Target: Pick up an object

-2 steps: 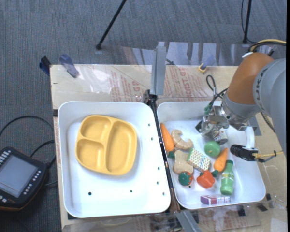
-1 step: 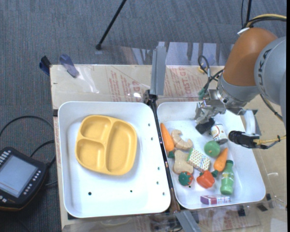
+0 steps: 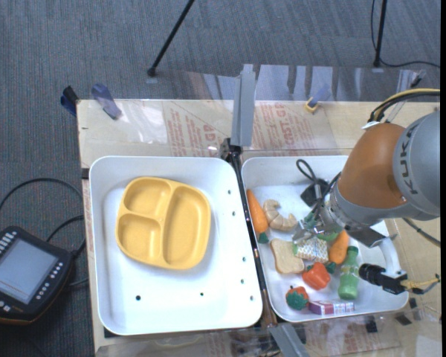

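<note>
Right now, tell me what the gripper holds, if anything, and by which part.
Cannot be told. The gripper is low in the right bin, among the toy food by the silver packet, and the arm's wrist hides its tip.

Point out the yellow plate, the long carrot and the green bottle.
Yellow plate (image 3: 184,225): camera view, floor of its large compartment.
Long carrot (image 3: 256,213): camera view, middle of its orange body.
Green bottle (image 3: 348,281): camera view, middle of its body.
</note>
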Controlling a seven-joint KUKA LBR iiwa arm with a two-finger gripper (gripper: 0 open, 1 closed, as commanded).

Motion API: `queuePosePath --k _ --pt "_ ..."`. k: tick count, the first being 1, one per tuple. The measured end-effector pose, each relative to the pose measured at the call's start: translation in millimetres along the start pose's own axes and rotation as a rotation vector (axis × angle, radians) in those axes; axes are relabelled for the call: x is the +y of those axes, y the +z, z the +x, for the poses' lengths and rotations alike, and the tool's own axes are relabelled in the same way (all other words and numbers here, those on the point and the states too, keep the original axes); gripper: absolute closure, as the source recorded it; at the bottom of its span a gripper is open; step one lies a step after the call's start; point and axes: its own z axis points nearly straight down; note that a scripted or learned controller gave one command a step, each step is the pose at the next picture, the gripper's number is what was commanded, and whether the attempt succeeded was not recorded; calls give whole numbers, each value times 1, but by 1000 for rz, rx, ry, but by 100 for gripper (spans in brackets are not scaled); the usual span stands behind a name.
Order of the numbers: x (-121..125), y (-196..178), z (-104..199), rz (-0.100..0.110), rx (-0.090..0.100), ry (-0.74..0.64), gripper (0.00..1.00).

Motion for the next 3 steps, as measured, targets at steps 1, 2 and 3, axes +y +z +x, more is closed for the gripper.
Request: queuePosePath --k 1,2,3 --pt "20 5 9 7 -1 249 100" --pt "14 14 12 30 7 251 0" --pt "13 5 11 32 9 257 100"
